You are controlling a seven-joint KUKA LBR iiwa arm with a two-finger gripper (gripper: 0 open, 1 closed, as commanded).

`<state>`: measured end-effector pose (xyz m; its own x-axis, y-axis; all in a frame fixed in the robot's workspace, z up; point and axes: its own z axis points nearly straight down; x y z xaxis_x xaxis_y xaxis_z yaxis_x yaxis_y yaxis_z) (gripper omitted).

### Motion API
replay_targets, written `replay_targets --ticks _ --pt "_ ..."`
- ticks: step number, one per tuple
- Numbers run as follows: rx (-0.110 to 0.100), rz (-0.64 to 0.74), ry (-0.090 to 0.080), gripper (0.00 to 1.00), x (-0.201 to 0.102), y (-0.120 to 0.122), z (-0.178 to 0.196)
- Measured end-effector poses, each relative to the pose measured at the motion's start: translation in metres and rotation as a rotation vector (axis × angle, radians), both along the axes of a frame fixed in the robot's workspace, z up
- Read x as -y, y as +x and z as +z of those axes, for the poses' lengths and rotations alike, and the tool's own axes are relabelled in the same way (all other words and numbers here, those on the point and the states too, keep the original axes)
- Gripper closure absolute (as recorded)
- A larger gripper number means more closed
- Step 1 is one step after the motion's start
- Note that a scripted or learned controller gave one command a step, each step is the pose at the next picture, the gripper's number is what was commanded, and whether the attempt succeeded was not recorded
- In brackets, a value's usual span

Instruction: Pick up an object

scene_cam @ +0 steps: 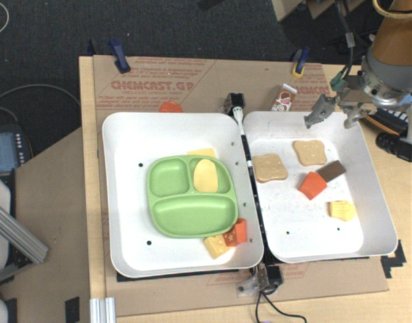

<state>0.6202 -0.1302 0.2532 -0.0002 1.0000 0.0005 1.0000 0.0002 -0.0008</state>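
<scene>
**Two white bins with toy food, hand above the far edge of the right one**

At the near edge of the left bin (118,180) lie a yellow block (217,246) and an orange block (237,232), touching each other and pressed against the green divided plate (186,210). The plate has three compartments; a pale yellow oval piece (205,176) sits in its far right compartment. A flat yellow piece (202,153) shows from behind the plate's far rim.

The right bin (367,234) holds five things: two toast slices, one (269,167) near the wall between the bins and another (309,152) further right, an orange cube (312,185), a brown bar (330,171) touching that cube, and a yellow wedge (341,210) nearest the front.

The hand (337,113) hangs over the far rim of the right bin, its two fingers spread apart and with nothing between them. The second toast slice lies just below it and nearer the camera; cube and bar are a little further toward the front.

Both bins rest on a brown board (159,79) clamped to the tabletop (394,167). A small carton (283,98) lies on the board to the left of the hand. The floor (91,12) behind is dark.
</scene>
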Motion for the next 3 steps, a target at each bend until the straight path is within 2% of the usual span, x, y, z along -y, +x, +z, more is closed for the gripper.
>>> replay_targets --ticks 1,2,3 --pt "-0.009 -0.004 0.001 0.0 0.037 -0.021 -0.177" --pt "-0.005 0.0 0.003 0.0 -0.002 -0.066 -0.169" --pt "0.003 -0.002 -0.001 1.0 0.0 -0.063 -0.158"
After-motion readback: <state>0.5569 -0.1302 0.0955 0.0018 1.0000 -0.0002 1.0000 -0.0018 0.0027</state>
